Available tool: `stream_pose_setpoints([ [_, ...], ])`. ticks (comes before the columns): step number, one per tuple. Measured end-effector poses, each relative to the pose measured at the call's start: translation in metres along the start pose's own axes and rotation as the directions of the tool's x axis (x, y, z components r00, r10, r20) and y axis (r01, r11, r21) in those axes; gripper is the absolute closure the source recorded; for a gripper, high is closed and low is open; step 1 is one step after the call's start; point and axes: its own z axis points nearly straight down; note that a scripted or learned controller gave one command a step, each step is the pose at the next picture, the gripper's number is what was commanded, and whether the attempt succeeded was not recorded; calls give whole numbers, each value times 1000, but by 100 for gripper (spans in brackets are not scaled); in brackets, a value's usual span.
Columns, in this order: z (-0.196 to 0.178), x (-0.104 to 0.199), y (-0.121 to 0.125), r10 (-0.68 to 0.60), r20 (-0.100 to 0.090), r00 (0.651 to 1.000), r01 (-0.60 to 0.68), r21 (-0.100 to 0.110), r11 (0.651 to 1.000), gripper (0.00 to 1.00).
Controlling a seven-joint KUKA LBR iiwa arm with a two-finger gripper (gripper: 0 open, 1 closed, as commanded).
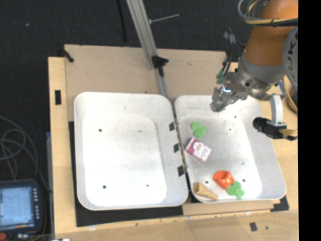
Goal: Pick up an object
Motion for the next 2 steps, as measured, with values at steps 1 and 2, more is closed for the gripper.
stream_pose_setpoints([
  [1, 18, 56, -9, -1, 0, 1000, 1, 2, 1000, 100],
  [2, 16, 113, -16, -2, -1, 1000, 2, 1, 1000, 100],
])
